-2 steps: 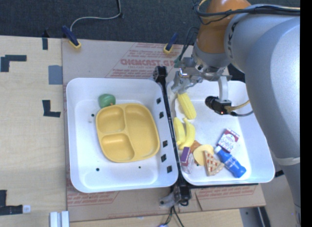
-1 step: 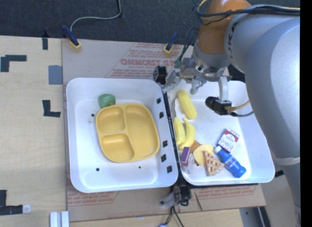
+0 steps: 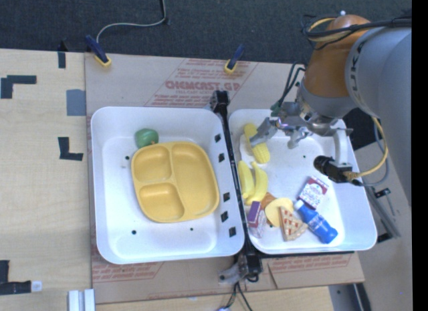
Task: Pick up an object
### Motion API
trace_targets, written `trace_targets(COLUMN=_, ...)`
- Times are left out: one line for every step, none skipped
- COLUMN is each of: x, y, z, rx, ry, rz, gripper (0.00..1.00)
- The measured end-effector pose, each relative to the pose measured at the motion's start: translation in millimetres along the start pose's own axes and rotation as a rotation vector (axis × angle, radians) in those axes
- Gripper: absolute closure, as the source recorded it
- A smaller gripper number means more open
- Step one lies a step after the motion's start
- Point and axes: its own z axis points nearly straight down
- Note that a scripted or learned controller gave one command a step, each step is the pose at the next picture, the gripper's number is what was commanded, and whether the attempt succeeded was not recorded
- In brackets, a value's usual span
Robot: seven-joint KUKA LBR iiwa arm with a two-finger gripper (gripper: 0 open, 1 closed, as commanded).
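end effector [image 3: 276,136] (fingers spread) beside corn [image 3: 258,150]

dark carpet [image 3: 200,2] behind light wooden bench [image 3: 40,189].

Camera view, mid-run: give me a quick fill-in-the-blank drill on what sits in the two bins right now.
1. The yellow divided plate lies in the ____ bin as the camera sees it.
2. The small object touching that plate's upper left corner is coloured ____.
3. The bottle near the right bin's lower corner is coloured ____.
4. The gripper hangs above the ____ bin as the camera sees it.

Missing words: left; green; blue; right
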Motion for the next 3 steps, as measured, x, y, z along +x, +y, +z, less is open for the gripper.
trace_targets(x=-26, y=-26, z=92, rx=-0.002, ry=-0.003, rz=0.002, gripper=0.00)
trace_targets(x=-24, y=-26, z=83, rx=0.001, ry=0.001, rz=0.000, gripper=1.00)
trace_targets(x=36, y=-39, z=-101, rx=-0.004, ry=0.001, rz=-0.002, gripper=1.00)
